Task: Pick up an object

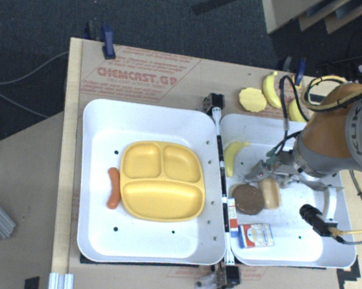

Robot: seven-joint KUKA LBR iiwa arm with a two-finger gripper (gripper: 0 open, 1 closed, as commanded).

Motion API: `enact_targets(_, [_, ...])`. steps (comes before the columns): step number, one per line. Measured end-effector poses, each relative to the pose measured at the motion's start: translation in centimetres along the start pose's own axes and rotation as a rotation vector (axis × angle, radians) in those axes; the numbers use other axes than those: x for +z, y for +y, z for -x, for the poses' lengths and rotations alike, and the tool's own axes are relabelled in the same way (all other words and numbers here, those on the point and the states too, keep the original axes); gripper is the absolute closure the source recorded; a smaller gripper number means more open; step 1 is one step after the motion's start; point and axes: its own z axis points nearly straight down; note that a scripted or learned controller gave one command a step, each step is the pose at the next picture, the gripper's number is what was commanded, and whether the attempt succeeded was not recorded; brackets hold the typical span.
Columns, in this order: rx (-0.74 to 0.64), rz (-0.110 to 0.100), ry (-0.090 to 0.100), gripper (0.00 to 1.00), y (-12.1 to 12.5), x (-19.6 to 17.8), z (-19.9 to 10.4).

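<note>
The brown particle-board tabletop [144, 70] carries two shallow white bins side by side. The left white bin [90, 228] holds a yellow plastic three-compartment plate [161, 181], with a small orange-red sausage-shaped toy [114, 187] lying just beside the plate's left edge, its long axis running up and down the view.

The grey arm with its orange band [332, 127] reaches down into the right white bin [299, 252]. Its pincer [271, 172] sits low over the bin's middle, and I cannot tell whether it is released or clenched; nothing is plainly seen in its grasp.

Right at the pincer's tip, toward the view's bottom, lies a tan bread-like piece [269, 193], touching a round dark brown patty [248, 199] on its left. These look the likeliest targets, being nearest. A pale yellow banana-shaped toy [234, 155] lies further left near the bin wall, its long axis roughly up and down. A small red, white and blue packet [255, 235] rests nearer the bottom edge.

Room is tight: the bread piece and patty crowd each other.
</note>
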Motion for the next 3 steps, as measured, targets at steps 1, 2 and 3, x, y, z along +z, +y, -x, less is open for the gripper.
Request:
enact_targets(1, [-0.004,0.003,0.002,0.00,-3.5,0.0,-1.5])
enact_targets(2, [-0.004,0.003,0.002,0.00,-6.8,0.1,-2.7])
enact_targets(3, [-0.004,0.009,0.000,1.00,-6.6,-1.0,-2.7])
